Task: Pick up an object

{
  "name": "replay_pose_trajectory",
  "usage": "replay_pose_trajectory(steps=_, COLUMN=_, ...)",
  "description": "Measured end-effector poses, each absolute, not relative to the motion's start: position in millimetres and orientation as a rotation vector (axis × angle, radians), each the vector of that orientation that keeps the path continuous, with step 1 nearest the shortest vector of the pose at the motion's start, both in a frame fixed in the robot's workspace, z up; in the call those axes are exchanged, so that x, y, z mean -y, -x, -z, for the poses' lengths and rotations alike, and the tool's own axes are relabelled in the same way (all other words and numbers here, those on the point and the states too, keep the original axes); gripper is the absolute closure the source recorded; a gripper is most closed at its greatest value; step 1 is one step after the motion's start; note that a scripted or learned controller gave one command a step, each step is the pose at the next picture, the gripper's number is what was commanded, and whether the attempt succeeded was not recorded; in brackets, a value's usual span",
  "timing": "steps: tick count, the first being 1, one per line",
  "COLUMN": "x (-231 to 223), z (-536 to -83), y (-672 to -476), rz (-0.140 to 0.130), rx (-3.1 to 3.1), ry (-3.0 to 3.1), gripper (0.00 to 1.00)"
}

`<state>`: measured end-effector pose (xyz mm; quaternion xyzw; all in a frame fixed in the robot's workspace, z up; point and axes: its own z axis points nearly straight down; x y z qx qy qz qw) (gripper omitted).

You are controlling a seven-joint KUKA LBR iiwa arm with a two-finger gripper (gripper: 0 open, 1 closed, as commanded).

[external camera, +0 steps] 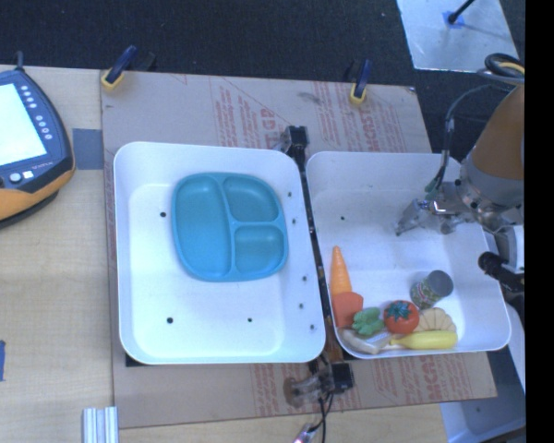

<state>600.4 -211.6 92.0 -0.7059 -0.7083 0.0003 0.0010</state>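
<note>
The toy food pile [397, 326] lies at the right bin's [369, 178] near edge: light, rigid, smooth plastic. The carrot [340, 270] offers a narrow mid-body grasp. Farther back, the gripper [425, 212] hovers empty; its opening cannot be determined.

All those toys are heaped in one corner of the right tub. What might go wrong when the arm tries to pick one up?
Three likely snags:
1. The tomato, banana and green toy touch, so the pincer may nudge neighbours or catch two.
2. The pile hugs the right bin's wall, leaving little room to close.
3. The can looks round and might roll or slip out.
</note>
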Motion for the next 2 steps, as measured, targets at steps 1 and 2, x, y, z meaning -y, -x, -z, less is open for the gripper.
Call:
replay_pose_trajectory(steps=1, x=212, z=-102, y=-600.4, rz=-0.002, rx=2.226, ry=2.212, gripper=1.00)
replay_pose_trajectory(steps=2, x=153, z=-111, y=-584.3, rz=-0.005, rx=2.226, ry=2.212, gripper=1.00)
